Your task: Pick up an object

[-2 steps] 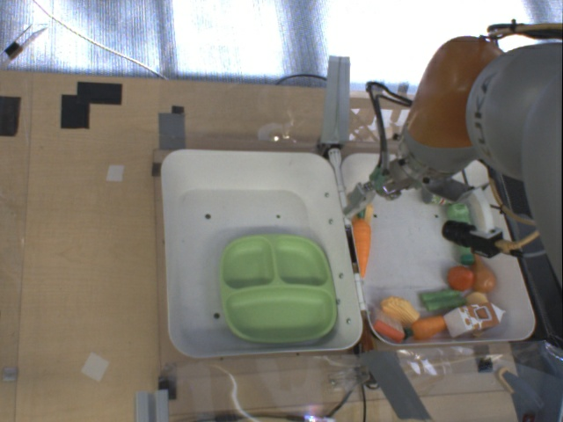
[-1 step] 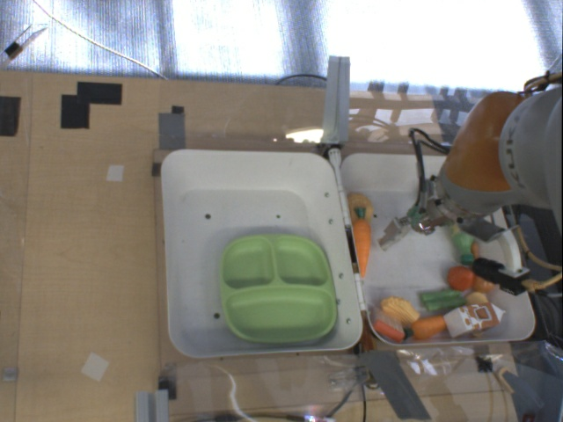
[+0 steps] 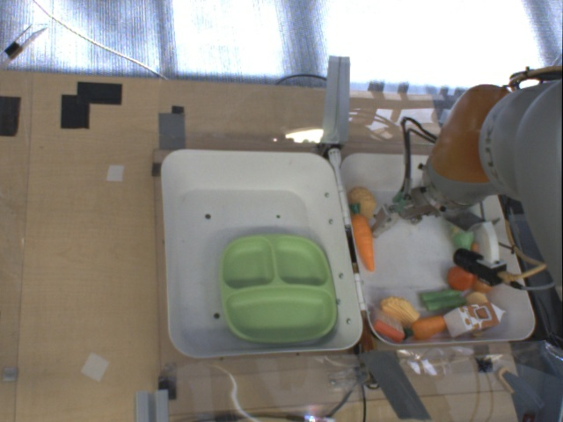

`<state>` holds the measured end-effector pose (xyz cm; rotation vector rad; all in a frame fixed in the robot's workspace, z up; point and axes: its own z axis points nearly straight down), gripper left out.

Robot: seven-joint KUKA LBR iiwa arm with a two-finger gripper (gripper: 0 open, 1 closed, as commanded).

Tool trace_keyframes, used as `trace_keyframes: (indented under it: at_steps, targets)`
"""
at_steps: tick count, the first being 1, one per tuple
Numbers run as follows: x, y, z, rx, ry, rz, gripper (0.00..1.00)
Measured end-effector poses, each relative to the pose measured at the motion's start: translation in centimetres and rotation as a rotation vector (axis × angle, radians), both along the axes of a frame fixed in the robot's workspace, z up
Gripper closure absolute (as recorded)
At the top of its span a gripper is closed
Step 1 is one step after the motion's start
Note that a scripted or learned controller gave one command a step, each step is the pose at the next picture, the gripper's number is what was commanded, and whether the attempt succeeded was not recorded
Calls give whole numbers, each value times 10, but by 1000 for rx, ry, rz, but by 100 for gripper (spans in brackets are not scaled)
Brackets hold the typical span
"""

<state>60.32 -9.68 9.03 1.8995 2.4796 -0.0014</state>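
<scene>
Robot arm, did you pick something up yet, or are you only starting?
Nothing looks picked up yet. The tool sits low in the right bin, next to the toy carrot lying along the bin's left wall, with no toy seen gripped. The other toy foods lie in a heap near the bin's front edge. The green divided plate rests in the left bin. Grabbing and lifting a toy is what's left.
</scene>
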Motion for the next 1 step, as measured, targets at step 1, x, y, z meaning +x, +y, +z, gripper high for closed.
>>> trace_keyframes:
  at_steps: [1]
  targets:
    - [44, 9, -3, 13, 4, -139, 0]
